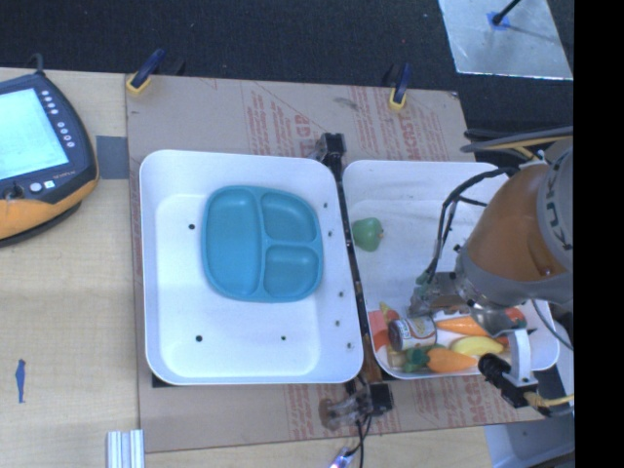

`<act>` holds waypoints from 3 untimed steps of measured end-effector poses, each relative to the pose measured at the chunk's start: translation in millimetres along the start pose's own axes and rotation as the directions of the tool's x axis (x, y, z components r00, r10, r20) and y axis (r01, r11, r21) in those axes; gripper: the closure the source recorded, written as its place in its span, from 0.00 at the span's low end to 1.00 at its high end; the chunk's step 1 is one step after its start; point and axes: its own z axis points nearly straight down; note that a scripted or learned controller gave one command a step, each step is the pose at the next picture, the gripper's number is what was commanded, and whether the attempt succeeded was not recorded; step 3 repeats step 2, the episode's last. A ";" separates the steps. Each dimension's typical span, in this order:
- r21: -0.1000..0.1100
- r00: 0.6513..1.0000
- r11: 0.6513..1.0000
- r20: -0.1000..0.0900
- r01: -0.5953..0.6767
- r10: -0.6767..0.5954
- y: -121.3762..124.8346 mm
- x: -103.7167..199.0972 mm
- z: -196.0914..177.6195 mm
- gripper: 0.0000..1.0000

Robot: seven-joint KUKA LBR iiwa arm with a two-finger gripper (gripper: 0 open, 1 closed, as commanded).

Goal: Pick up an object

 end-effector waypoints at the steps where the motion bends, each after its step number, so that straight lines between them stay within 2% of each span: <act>1: 0.000 1.000 1.000 0.000 0.001 -0.001 0.0 -0.1 0.0 0.00; 2: 0.000 1.000 1.000 0.000 0.002 -0.002 0.6 -0.9 -10.3 1.00; 3: 0.000 1.000 1.000 0.000 0.002 -0.002 0.6 -0.9 -10.3 1.00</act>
